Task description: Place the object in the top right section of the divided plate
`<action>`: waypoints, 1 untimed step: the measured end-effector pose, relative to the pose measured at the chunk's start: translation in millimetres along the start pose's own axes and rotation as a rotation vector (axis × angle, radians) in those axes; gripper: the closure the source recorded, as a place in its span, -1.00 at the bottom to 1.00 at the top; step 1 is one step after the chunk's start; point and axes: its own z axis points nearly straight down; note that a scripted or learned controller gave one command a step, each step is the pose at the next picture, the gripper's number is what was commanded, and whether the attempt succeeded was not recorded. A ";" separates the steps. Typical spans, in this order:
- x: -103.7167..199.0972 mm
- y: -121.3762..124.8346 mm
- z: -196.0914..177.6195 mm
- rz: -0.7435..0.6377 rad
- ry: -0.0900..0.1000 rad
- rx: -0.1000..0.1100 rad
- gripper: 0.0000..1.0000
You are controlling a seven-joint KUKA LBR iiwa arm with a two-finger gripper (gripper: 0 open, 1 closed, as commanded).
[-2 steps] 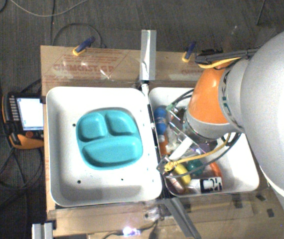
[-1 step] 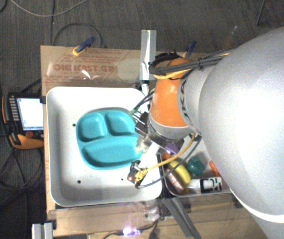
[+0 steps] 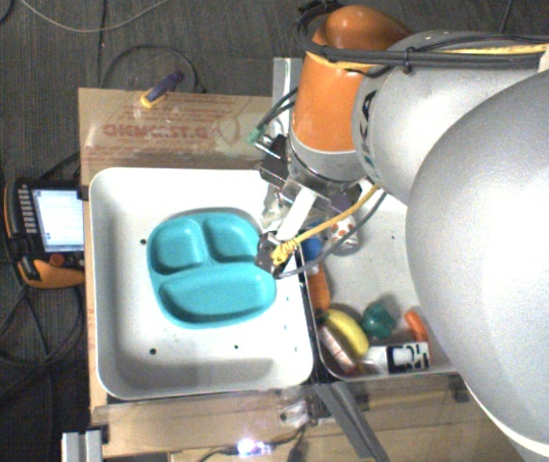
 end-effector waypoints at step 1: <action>-62.6 20.1 72.7 0.103 -0.001 0.003 1.00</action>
